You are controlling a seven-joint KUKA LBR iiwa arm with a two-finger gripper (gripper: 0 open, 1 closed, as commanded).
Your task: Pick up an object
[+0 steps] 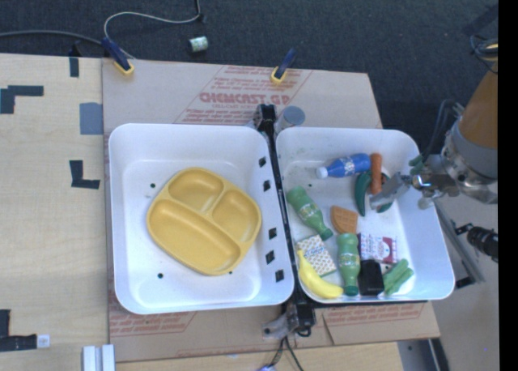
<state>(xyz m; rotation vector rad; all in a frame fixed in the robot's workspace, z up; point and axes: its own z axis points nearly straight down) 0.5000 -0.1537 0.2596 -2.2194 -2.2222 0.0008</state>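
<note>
The gripper [391, 194] hangs low by the right bin's [427, 240] right wall, its jaws seemingly apart with nothing between them, though it's blurry. A carrot [375, 173] and green pepper [361, 192] lie just beside it; the left bin [129, 207] holds a yellow plate [204, 219].

cardboard sheet [235, 94] | red print "CHEMCAST GP" | other labels too small to read

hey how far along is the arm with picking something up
Nothing looks picked yet. The gripper hangs low at the right bin's far edge, near the orange carrot and green pepper, with nothing visibly held. Grasping and lifting remain. The yellow plate sits in the left bin.
</note>
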